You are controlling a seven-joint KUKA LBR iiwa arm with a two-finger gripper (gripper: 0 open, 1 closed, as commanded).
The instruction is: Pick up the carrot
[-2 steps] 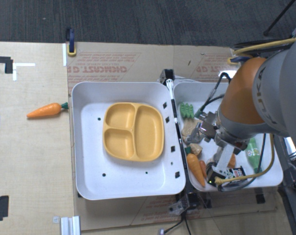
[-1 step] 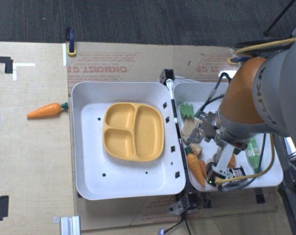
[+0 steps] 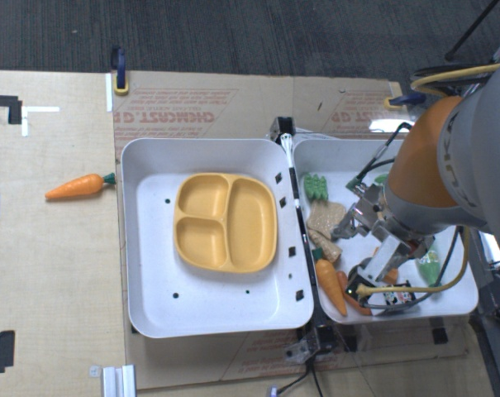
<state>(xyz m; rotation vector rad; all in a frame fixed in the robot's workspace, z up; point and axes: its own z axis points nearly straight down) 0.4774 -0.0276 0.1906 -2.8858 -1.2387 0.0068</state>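
An orange carrot (image 3: pixel 329 285) lies in the right bin (image 3: pixel 349 152), near the front-left corner, pointing toward the front edge. A second carrot (image 3: pixel 76 187) with a green stem end lies outside the bins on the bench, left of the left bin. My gripper (image 3: pixel 350 222) hangs low in the right bin, just right of a tan piece and a little behind the bin's carrot. The wrist and arm cover the bin's right half.
The left bin (image 3: pixel 142 246) holds a yellow divided plate (image 3: pixel 226 222). In the right bin lie a green toy (image 3: pixel 316 186) at the back, a tan bread-like piece (image 3: pixel 324 226), a small red-orange item (image 3: pixel 354 303) beside the carrot, and a green item (image 3: pixel 430 266) partly under the arm.
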